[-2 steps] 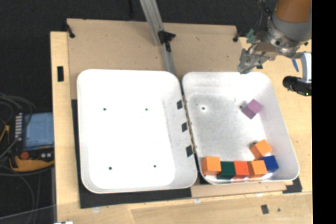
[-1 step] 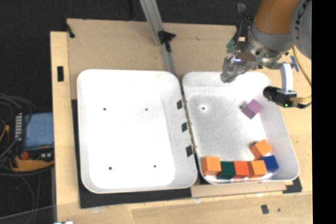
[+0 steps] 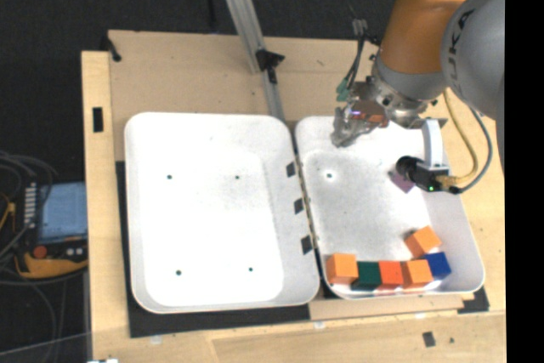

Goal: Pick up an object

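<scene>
- Overhead slanted view: two white bins side by side on a wooden bench.
- Left bin holds no objs.
- Right bin: row of blocks along near edge – orange block, green block, more orange, blue block.
- Gripper sits over right bin's far-left corner; grey/orange arm enters from right.

Coloured blocks clustered, right bin's near edge.

Two bins side by side on bench, touching at middle. Blocks in right bin, bunched in a row along its near wall twd right corner, one more just behind row. Gripper over right bin's far-left corner. Left bin beside it.
</scene>
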Motion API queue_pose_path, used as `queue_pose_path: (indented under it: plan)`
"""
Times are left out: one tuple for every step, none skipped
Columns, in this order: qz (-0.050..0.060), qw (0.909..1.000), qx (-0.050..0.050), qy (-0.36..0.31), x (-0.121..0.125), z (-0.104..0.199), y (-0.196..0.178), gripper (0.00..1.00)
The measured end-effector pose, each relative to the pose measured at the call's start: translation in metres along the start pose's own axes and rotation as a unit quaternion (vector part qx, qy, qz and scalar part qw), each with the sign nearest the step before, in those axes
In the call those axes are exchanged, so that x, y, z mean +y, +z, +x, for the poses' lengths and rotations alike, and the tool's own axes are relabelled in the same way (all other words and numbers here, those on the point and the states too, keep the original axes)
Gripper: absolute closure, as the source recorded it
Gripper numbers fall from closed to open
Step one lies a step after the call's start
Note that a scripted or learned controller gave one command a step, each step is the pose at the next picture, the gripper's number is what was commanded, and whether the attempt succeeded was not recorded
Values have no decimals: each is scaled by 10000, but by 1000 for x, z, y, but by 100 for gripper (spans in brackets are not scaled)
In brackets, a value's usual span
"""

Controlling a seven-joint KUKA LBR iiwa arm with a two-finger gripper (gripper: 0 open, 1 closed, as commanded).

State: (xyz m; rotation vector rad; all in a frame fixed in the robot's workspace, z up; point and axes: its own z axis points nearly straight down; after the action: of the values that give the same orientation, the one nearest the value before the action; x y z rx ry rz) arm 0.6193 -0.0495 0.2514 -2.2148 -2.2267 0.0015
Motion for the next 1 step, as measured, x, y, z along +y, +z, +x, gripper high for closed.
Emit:
queue_pose_path:
  plan:
    - [-2, 10000, 2, -2, -15, 50, 13, 100]
